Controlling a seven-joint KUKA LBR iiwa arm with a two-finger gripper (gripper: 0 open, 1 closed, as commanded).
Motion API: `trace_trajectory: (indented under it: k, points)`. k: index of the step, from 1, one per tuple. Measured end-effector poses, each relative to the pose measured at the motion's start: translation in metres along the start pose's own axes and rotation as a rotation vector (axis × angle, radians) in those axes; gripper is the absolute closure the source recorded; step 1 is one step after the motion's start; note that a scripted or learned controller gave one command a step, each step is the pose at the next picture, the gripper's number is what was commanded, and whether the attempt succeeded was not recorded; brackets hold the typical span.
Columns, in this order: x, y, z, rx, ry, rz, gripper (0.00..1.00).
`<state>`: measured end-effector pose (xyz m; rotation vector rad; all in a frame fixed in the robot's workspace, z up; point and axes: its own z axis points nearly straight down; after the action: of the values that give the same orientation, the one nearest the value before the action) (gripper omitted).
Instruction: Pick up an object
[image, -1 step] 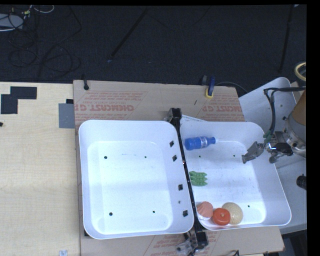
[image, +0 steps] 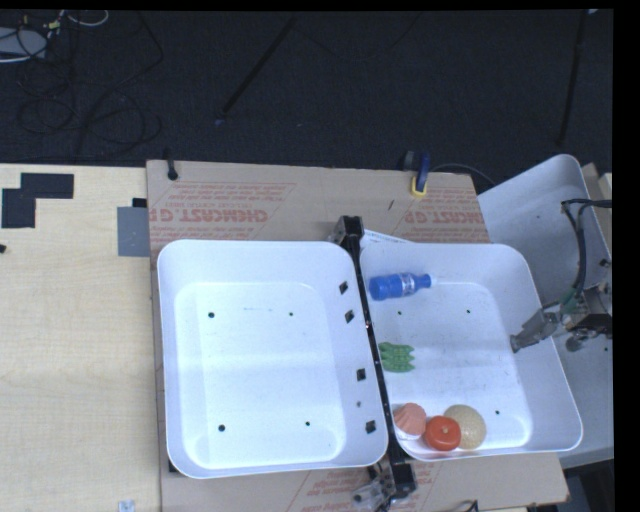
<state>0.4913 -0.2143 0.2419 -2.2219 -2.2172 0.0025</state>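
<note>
Fingers (image: 540, 330) hover at the right bin's (image: 500, 262) right rim; you can't tell their spread, and nothing sits between them. Blue bottle (image: 399, 286) (round, lying flat) could roll off a skewed pinch.

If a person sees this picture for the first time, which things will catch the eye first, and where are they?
The blue bottle stands out most, lying on its side near the far left corner of the right bin. Next comes the cluster at that bin's near edge: a red round piece between a pinkish one and a cream one, with a small green toy by the divider. The tool hovers at the bin's right rim.
</note>
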Motion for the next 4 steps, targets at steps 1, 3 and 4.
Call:
trace_trajectory:
  k: [1,3,4]
  points:
    - [0.002,0.058,0.002,-0.004,-0.001,-0.005,0.0]
    - [0.0,-0.008,-0.001,-0.011,-0.004,-0.004,0.0]
    - [0.0,-0.009,-0.005,-0.001,0.0,-0.003,1.0]
